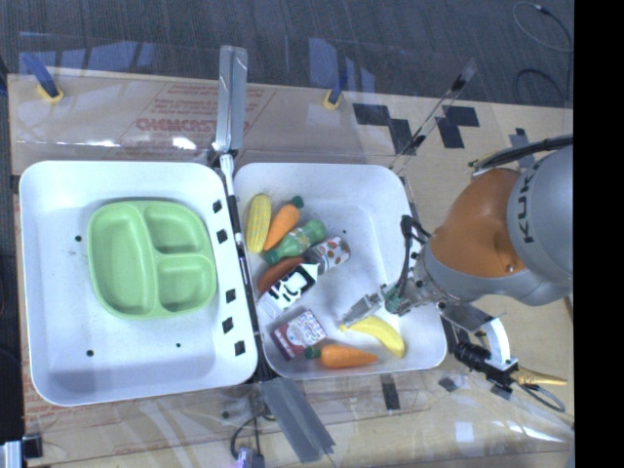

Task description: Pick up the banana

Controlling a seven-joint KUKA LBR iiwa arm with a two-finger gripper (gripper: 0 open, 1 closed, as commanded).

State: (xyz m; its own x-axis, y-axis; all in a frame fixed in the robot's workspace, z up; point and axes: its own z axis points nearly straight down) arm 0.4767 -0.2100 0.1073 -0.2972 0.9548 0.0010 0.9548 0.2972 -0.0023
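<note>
The yellow banana [380,334] lies near the front right corner of the right bin [409,208], curving toward the front wall. My gripper [363,308] hangs low just above and behind the banana's left end, reaching in from the grey and orange arm [487,242] on the right. Nothing is seen lifted off the bin floor.
An orange carrot [346,357] lies right in front of the banana, with a red packet [300,331] to its left. Corn [257,222], another carrot [281,225], a green bottle [297,242] and a dark packet [292,283] crowd the bin's left side. A green divided plate [153,257] rests in the left bin [49,359].
</note>
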